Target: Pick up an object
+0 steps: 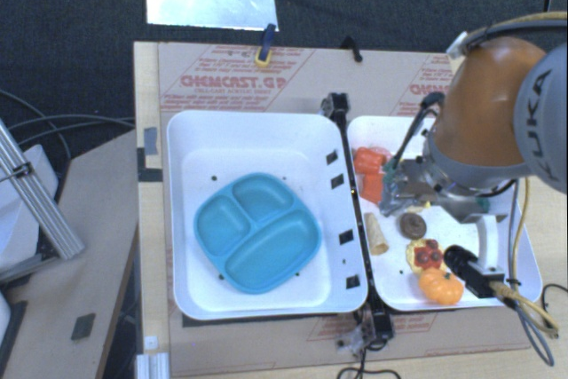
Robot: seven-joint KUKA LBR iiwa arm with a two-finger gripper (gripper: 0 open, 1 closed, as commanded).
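While poised over the right bin (532, 266), tool (401, 201) beside orange block (370, 173); finger state impossible to tell. Could nudge crowded toys, spoiling any clean grab.

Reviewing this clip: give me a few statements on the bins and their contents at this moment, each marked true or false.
1. The blue divided plate lies in the left bin. True.
2. The orange block lies on the blue plate. False: it is in the right bin, near the divider.
3. The gripper is over the right bin. True.
4. The small orange pumpkin-like toy sits at the far edge of the right bin. False: it is near the front edge.
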